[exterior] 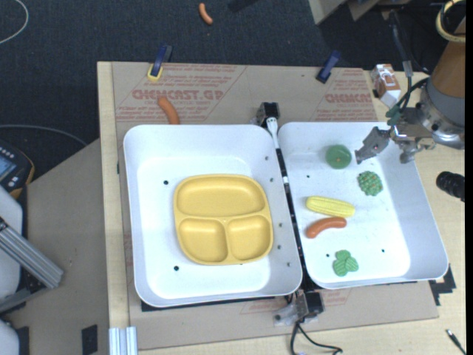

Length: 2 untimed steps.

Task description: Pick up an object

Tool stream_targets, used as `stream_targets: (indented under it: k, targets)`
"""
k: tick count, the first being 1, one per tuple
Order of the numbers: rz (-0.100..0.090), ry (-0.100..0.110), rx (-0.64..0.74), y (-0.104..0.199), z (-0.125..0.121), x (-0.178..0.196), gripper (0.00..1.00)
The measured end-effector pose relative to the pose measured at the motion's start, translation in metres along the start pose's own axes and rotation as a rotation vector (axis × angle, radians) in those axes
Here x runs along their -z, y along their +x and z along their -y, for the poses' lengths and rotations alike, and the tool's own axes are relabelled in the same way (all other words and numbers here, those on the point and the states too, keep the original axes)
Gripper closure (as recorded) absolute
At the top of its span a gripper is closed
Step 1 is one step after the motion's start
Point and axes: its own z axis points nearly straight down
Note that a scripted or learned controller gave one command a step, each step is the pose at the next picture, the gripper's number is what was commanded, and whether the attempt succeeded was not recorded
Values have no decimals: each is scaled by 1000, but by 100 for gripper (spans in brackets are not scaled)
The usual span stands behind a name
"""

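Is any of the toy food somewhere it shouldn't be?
Yes. One orange sausage lies on the board behind the left bin, and another is on the dark floor. The other food sits in the right bin.

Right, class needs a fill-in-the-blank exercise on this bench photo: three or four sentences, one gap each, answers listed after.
1. The yellow divided plate lies in the ____ bin.
2. The corn cob lies just above the ____ in the right bin.
3. The plate has ____ compartments.
4. The gripper hovers beside the round ____ ball.

Missing words: left; sausage; three; green
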Motion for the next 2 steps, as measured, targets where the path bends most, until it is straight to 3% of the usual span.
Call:
stream_targets:
  k: [1,2]
  targets:
    - [2,-12,3,0,-2,6,0]
    - [0,-3,2,-1,2,-57,0]
